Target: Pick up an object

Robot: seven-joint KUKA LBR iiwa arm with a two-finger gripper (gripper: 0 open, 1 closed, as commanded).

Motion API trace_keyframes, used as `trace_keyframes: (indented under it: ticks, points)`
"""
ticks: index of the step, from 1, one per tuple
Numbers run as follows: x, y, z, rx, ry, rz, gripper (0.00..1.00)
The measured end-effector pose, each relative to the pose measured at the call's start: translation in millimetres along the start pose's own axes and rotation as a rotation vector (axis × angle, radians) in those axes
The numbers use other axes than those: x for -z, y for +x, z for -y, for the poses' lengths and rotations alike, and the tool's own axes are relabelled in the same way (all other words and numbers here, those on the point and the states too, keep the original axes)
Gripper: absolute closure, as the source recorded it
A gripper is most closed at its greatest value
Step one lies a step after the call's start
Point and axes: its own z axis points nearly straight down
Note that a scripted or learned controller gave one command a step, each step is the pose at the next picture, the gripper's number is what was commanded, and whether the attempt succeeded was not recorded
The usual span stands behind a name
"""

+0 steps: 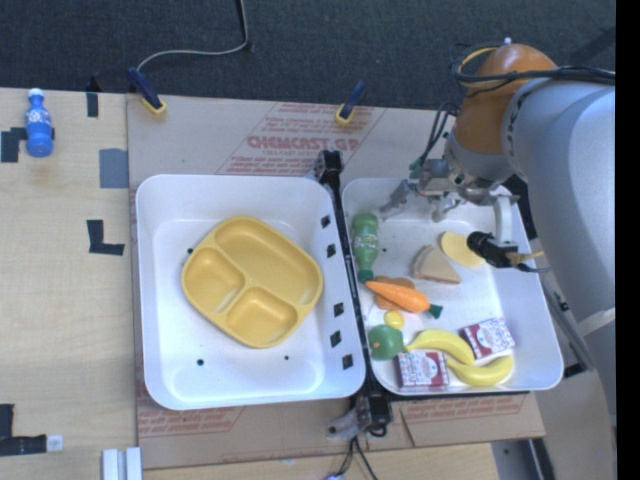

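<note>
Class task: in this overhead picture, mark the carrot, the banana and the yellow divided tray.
carrot [396, 294]: camera view, middle of its orange body.
banana [462, 357]: camera view, middle of its curved body.
yellow divided tray [252, 280]: camera view, central ridge between compartments.

The right bin [552, 353] holds the toys: a green bottle [364, 238] upright-lengthwise at its left wall, a bread wedge [434, 265] and yellow disc [459, 247] mid-frame right, an orange carrot [398, 295] below, a green pepper [385, 342], a banana [464, 357], and two red-and-white cartons [421, 370] [487, 338] along the lower edge.
</note>
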Motion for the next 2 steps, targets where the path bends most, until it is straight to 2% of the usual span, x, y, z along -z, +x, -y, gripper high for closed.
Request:
trace_keyframes:
  ticks: [1, 2]
  points:
    - [-19.0, 33.9, 5.8, 0.001, 0.018, -0.005, 0.0]
    - [-19.1, 37.3, 5.8, 0.0, 0.018, -0.005, 0.0]
